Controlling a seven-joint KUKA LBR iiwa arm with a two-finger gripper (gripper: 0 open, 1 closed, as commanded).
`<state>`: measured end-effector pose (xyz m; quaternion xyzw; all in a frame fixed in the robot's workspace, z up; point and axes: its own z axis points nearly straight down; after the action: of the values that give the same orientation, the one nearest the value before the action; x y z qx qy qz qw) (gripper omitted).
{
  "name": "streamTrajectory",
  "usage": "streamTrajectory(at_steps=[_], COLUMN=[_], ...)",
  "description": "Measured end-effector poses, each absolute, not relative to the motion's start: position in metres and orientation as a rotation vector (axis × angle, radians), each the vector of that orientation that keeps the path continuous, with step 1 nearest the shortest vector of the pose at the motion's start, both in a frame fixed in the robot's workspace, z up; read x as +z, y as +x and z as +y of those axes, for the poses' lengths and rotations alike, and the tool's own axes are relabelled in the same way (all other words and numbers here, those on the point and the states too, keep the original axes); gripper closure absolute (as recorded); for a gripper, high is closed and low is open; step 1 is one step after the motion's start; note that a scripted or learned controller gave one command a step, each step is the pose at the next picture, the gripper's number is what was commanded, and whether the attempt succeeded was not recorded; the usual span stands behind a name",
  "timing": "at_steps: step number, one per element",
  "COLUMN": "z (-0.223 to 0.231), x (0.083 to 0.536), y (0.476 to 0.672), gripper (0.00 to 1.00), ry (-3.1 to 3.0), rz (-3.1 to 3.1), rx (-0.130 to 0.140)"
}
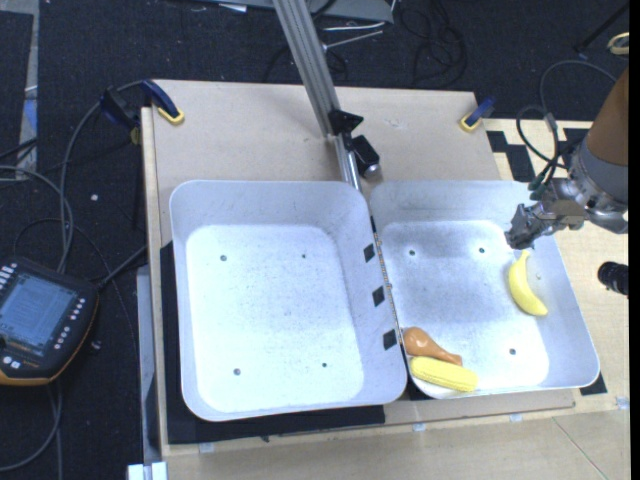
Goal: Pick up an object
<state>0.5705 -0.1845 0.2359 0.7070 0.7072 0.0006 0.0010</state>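
Observation:
A yellow banana (526, 286) lies in the right bin (450, 268) near its right wall. At the bin's front edge an orange-tan pear-shaped piece (430, 345) rests beside a yellow corn cob (444, 374), which sits on a small white dish. My gripper (521, 232) hangs over the right bin's far right side, just above the banana's upper tip. Nothing shows between it and the banana's tip but a narrow gap.
The left bin (270, 288) sits beside the right one, with black clips along the shared wall. A slanted metal post (320, 78) rises behind the bins. A teach pendant (35, 318) lies off the bench at left. Yellow clamps hold the board's far corners.

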Motion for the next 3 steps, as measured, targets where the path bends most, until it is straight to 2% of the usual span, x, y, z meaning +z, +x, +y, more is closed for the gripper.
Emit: streamTrajectory(at_steps=[1,2,3], z=[-0.137,-0.086,-0.037], x=[0.231,0.241,0.249], y=[0.557,0.558,0.549], gripper=[1.0,1.0,1.0], ry=[2.218,2.216,2.217], rz=[2.226,2.227,2.226], rx=[0.001,0.002,0.002])
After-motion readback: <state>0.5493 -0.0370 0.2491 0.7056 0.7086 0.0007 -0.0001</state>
